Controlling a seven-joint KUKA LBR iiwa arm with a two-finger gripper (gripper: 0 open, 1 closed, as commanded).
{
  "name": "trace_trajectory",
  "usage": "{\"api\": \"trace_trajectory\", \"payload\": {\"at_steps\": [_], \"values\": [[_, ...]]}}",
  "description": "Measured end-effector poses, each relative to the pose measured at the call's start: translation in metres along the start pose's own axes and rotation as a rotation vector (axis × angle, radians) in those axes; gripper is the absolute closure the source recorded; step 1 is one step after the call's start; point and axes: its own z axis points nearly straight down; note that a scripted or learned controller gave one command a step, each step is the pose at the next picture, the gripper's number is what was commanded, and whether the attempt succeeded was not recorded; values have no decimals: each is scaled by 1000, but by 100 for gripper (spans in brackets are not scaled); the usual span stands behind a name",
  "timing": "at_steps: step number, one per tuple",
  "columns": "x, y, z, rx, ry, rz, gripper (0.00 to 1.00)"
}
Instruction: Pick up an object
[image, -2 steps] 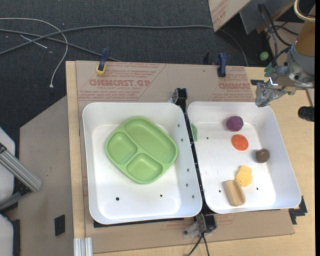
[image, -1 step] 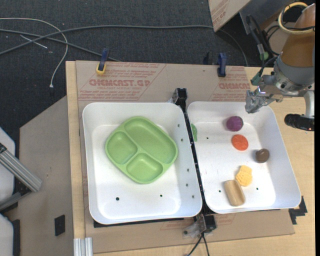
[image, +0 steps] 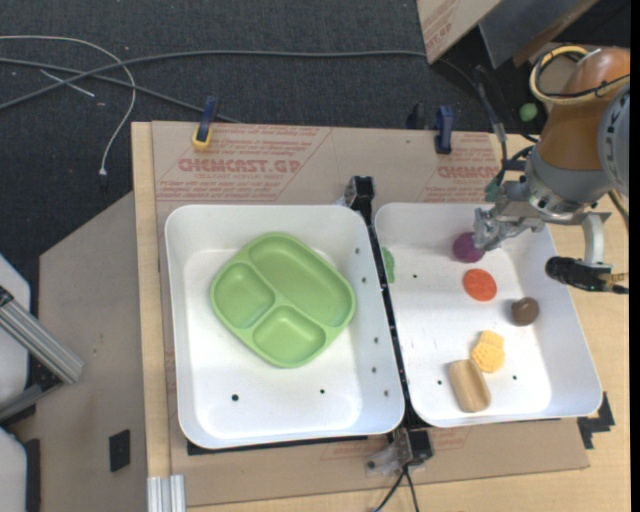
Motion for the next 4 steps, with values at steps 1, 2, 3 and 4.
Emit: {"api": "trace_trajectory", "payload": {"at_steps": [1, 2, 3, 4], "values": [[7, -2, 45, 0, 0, -1, 0], [6, 0, 30, -7, -1, -1, 100], [-1, -6, -26, -13, -4, 1, 100], [-2, -5, -67, -13, -4, -1, 100]]}}
